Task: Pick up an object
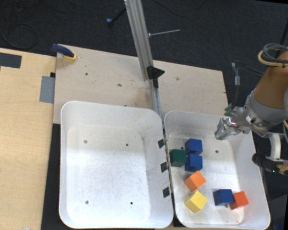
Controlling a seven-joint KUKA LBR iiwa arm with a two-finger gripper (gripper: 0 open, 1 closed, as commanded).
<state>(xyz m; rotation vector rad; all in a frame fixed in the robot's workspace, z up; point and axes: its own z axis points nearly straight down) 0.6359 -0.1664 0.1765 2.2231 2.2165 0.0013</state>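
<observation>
Blocks, seven, lie in the right bin [258,206]: two blue [194,146], green [178,157], orange [195,180], yellow [196,201], then blue [222,196] touching red [239,200]. Gripper [224,130] hovers at the far right; whether its fingers are open cannot be told. Risk, as judged: touching neighbours may block the fingers or get nudged aside.

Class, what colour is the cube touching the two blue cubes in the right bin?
Dark green cube, clearest in the camera view.

Wooden bench [112,76], two white bins [79,124], perhaps a clamp [64,51]
</observation>
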